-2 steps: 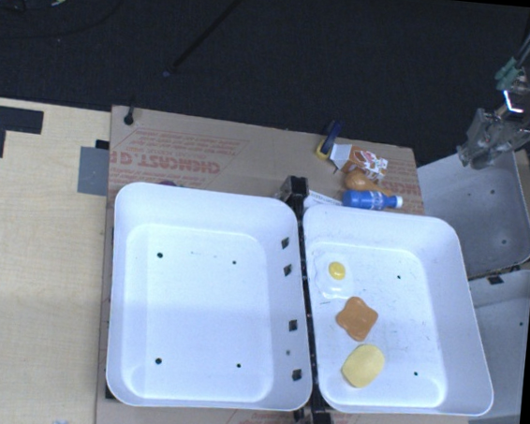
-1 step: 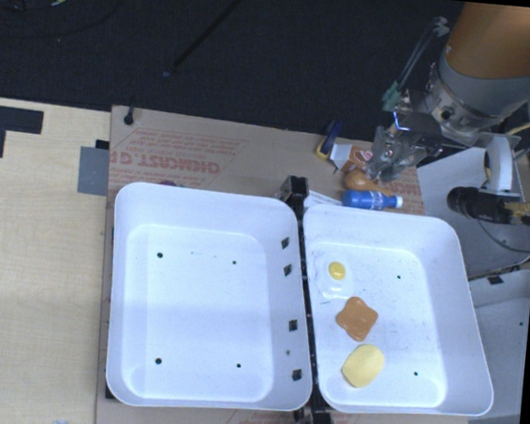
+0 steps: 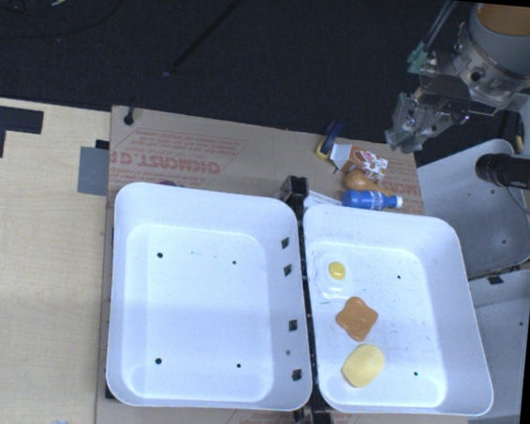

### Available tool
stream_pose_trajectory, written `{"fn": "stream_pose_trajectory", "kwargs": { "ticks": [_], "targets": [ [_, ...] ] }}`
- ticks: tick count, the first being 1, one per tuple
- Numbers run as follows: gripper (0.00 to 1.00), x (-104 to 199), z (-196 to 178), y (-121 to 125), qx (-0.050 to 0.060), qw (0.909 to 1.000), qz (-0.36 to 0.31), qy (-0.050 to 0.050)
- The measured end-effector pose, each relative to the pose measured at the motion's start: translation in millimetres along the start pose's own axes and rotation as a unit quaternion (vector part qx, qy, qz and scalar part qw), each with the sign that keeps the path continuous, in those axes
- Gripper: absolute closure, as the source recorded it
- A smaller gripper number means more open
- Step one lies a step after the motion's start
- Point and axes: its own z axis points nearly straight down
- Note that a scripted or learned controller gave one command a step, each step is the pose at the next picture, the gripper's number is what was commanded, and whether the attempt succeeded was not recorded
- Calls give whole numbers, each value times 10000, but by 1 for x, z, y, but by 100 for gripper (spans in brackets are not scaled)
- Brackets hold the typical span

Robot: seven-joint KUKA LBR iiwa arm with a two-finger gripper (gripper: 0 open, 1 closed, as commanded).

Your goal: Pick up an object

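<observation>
Gripper is hanging at upper right of the frame, beyond the bins, its finger spread impossible to tell; fried egg, toast and yellow potato-like piece are lying in the right bin, lower right.

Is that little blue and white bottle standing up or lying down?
Lying down. The small blue and white bottle rests on its side on the cardboard sheet, just outside the right white bin's far rim.

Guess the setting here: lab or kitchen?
Likely a robot lab bench: two white bins clamped on cardboard, toy food such as a fried egg inside, the arm's claw above, cables on dark floor.
</observation>
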Motion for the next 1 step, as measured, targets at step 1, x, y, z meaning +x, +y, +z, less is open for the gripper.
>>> {"fn": "stream_pose_trajectory", "kwargs": {
  "ticks": [1],
  "targets": [
    [100, 11, -102, -13, -28, 10000, 0, 0]
  ]
}}
